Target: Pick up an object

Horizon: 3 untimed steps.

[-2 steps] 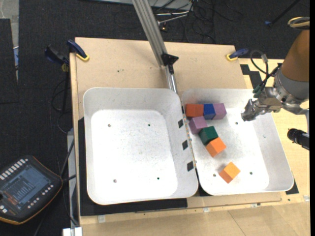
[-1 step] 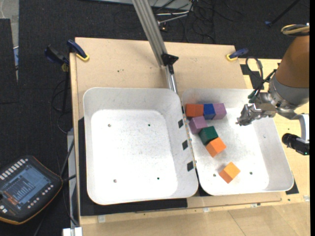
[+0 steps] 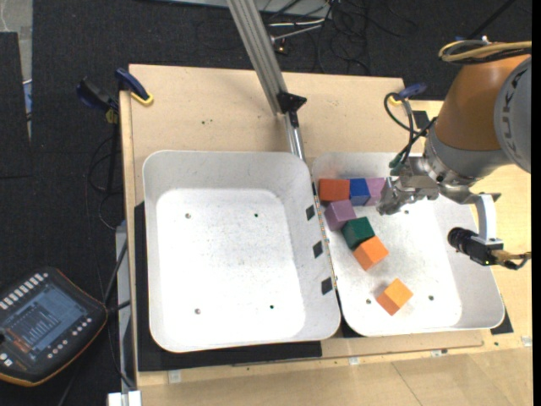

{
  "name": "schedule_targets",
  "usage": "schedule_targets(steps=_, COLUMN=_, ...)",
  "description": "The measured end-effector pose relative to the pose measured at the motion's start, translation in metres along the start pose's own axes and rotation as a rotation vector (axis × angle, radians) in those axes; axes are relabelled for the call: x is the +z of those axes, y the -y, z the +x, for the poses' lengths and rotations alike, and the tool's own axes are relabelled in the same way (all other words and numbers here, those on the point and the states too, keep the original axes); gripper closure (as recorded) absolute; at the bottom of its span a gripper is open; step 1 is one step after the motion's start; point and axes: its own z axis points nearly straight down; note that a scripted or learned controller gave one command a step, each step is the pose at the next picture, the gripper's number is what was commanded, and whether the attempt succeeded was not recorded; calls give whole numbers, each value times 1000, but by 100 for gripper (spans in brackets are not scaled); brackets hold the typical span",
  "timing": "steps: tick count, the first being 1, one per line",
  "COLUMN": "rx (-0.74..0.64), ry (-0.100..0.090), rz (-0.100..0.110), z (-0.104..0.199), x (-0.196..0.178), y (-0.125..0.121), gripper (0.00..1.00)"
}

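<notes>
Several small blocks lie in the right bin. A red-orange block, a blue block and a pale purple block stand in a row near the bin's far left. Below them are a purple block, a dark green block and an orange block. Another orange block lies apart toward the front. My gripper hangs low over the bin just right of the pale purple block, under the grey wrist.
The left bin stands beside the right one, their rims meeting at the middle. A slanted metal pole crosses the back of the bench. A teach pendant lies off the bench at lower left.
</notes>
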Motion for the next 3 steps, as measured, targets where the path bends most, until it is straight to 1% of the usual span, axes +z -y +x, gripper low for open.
schedule_targets(steps=1, rx=0, ry=0, rz=-1, z=45, x=-2, y=-6, gripper=100)
schedule_targets(steps=2, rx=-2, ry=-1, rz=-2, z=109, x=-9, y=-8, gripper=100)
schedule_targets(steps=3, rx=-1, ry=-1, rz=-3, z=163, x=-20, y=-14, gripper=100)
